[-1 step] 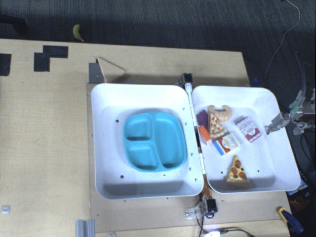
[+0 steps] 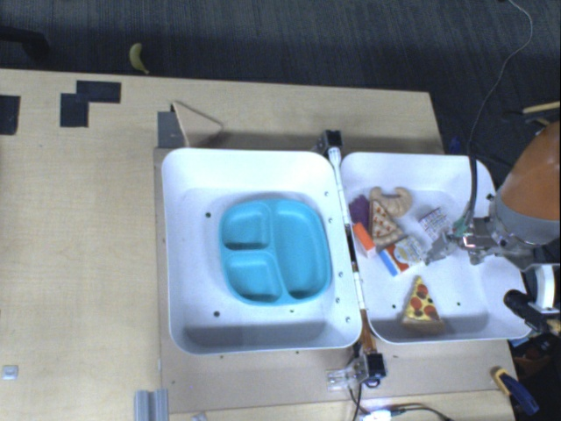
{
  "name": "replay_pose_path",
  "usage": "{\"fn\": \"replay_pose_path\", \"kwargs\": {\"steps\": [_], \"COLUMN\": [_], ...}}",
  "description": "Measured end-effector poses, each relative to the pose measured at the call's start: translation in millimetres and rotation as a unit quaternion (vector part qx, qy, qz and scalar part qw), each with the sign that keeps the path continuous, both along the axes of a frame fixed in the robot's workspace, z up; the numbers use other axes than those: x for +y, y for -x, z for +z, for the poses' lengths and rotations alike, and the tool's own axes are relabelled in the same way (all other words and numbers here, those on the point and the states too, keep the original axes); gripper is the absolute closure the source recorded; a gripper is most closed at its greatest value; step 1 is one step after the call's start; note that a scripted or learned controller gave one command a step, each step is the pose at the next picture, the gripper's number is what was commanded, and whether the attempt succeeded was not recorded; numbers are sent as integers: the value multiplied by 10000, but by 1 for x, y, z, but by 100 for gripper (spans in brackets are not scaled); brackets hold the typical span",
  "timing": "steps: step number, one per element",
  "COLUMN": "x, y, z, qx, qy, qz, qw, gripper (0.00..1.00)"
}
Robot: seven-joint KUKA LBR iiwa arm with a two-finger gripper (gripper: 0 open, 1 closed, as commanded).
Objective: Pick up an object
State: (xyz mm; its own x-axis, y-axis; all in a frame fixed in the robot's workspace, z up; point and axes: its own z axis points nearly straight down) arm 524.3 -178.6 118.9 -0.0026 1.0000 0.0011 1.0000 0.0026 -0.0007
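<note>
We saw the hand point(image 2: 441, 242) low over the toy pile point(image 2: 390, 226) in the right bin point(image 2: 491, 318); its grip we could not tell. Crowded pieces risked a glancing, empty close, we judged.

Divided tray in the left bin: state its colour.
The divided tray is light blue, seen clearly in the camera view.

Right white bin point(image 2: 478, 323): yellow toy pizza slice point(image 2: 422, 303) lying flat near front wall; second pizza slice point(image 2: 383, 220), tan pretzel-shaped piece point(image 2: 396, 200) clustered behind.
</note>
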Motion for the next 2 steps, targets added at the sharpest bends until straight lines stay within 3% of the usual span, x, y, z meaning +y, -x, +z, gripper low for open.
{"fn": "replay_pose_path", "kwargs": {"steps": [1, 2], "x": [27, 27], "y": [28, 26], "z": [-32, -20], "qx": [-45, -77], "qy": [16, 24], "qz": [-7, -1], "qw": [10000, 10000], "gripper": [0, 100]}}
